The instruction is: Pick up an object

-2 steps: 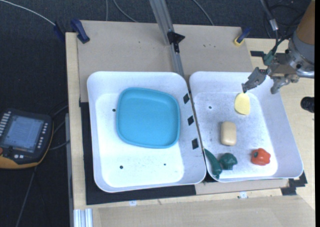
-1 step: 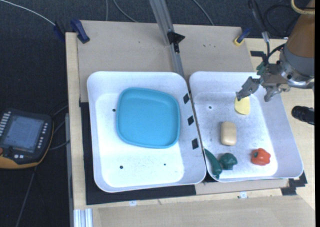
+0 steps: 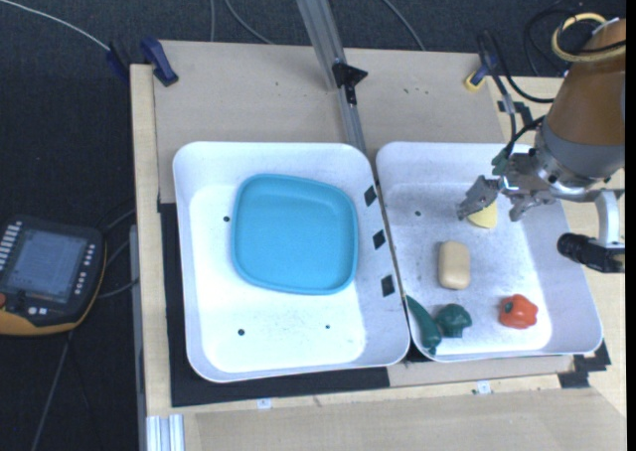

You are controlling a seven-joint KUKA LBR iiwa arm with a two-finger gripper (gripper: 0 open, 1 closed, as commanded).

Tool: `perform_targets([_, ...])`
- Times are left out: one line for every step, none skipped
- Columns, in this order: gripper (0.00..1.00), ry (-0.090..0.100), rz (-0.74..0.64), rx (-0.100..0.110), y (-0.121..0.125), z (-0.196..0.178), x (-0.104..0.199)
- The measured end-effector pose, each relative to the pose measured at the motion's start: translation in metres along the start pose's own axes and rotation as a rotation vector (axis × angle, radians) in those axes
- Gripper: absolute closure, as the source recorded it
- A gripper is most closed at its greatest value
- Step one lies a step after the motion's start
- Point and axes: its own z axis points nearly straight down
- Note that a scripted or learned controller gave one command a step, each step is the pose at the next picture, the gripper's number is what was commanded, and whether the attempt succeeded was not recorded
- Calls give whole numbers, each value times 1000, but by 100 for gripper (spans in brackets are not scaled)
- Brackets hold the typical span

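Note:
In the right bin (image 3: 566, 340) lie a small yellow piece (image 3: 485, 218), a beige oval block (image 3: 454, 265), a red pepper-like object (image 3: 517, 311) and a dark green object (image 3: 445, 321). My gripper (image 3: 497, 206) hangs over the bin's upper part with its two fingers spread apart. The left finger (image 3: 472, 206) is right beside the yellow piece, which lies just below the gap. Whether the fingers touch it I cannot tell. Nothing is lifted.
The left bin (image 3: 199, 270) holds a light blue square plate (image 3: 295, 232). A metal post (image 3: 328, 32) slants down to the divide between the bins. A teach pendant (image 3: 45, 270) lies on the floor at the left, with cables behind the bench.

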Motion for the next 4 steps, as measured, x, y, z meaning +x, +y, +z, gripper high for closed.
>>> perform_targets([0, 0, -1, -1, -8, 54, 8])
perform_targets([100, -1, -1, -7, -6, 41, 7])
perform_targets([100, -2, 0, -10, -15, -12, 8])
perform_targets([100, -2, -1, -11, -22, -72, 7])
